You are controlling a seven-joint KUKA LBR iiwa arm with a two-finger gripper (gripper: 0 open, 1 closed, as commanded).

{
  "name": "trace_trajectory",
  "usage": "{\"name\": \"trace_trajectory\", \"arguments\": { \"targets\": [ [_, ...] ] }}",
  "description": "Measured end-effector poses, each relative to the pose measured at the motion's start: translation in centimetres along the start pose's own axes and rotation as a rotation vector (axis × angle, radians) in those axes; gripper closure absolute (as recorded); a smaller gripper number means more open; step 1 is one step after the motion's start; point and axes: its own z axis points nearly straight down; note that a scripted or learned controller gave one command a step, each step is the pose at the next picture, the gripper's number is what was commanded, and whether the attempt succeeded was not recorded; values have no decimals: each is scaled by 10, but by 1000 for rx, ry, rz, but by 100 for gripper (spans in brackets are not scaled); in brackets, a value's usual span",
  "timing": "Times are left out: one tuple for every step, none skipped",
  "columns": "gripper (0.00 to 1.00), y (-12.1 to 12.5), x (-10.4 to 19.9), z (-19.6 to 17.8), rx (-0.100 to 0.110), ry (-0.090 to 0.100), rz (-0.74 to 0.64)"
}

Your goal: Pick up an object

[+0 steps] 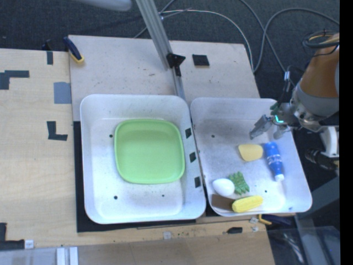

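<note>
Camera view: the gripper [263, 127] hangs over the right white bin [220, 117] with its fingers spread apart and nothing between them, just above a yellow foam block [251, 152] and a blue bottle [273, 159]. A white egg [223, 187], green leafy toy [239, 182] and yellow corn cob [247, 203] lie nearer the front. A green square plate [149, 150] fills the left white bin [94, 148].

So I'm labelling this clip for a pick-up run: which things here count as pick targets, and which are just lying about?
Part of the job:
gripper, above the right bin
yellow block
blue bottle
white egg
green piece
corn

Lying about:
green plate in the left bin
clamp on the board
cables
</note>
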Motion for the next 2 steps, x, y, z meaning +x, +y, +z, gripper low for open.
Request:
{"name": "trace_trajectory", "arguments": {
  "targets": [
    [0,0,0,0,0,0,0],
    [0,-1,4,63,6,1,0]
  ]
}}
